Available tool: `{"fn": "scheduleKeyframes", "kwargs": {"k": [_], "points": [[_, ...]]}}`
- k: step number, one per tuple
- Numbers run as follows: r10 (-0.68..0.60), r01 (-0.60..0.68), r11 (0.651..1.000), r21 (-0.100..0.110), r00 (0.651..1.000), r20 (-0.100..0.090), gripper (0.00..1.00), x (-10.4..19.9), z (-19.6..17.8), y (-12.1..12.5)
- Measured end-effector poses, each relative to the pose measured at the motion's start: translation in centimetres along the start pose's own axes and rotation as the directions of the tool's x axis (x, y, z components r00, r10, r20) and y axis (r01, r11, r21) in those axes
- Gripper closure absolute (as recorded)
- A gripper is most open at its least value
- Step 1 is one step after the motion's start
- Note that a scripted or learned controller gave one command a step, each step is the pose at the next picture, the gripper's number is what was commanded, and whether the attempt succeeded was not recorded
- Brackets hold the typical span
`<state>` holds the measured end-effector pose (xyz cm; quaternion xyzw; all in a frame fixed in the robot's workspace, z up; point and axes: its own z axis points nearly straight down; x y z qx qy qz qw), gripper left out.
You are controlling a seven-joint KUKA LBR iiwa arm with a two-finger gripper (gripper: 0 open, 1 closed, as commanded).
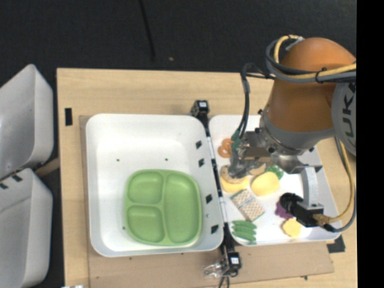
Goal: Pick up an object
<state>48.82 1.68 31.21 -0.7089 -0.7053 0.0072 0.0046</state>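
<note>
My gripper [239,164] is lowered into the right bin [324,236], near its left wall. It sits right over a yellow banana-like piece [231,183], whose top end it hides. A yellow lemon [265,185] lies just right of it and a small orange piece [225,149] just left. Nearer the front lie a checkered cracker [248,206], a green pea pod [243,230], a purple eggplant [284,205] and another yellow piece [292,227]. The wrist and orange band cover the bin's back right part.
The left bin [108,155] holds a green divided plate [163,207] at its front. A ridge with black clips [211,161] separates the two bins. Cables loop from the arm above and to the right of the right bin.
</note>
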Motion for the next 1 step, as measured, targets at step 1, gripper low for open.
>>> {"fn": "scheduleKeyframes", "kwargs": {"k": [1], "points": [[-0.011, 0.011, 1.000, -0.029, 1.000, -0.004, 1.00, 3.65, -12.88, 0.07]]}}
